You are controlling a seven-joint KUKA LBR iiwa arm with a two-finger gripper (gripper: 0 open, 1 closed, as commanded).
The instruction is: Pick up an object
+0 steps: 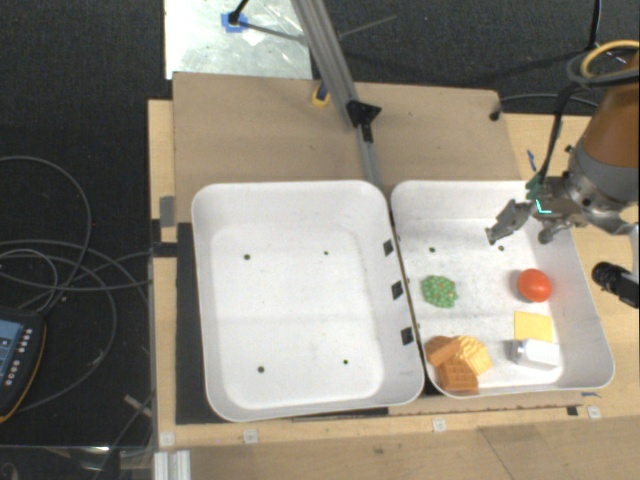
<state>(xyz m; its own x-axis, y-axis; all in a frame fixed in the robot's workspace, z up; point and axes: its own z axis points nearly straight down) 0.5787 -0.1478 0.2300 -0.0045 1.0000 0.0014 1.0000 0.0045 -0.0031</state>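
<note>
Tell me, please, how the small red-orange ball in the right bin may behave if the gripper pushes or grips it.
The red-orange ball looks round and smooth, so a push would probably roll it across the right bin. It may also slip out sideways if pinched off-centre. Its small size suggests it is light.

Four small objects (490,320) in right bin (455,203)
</note>
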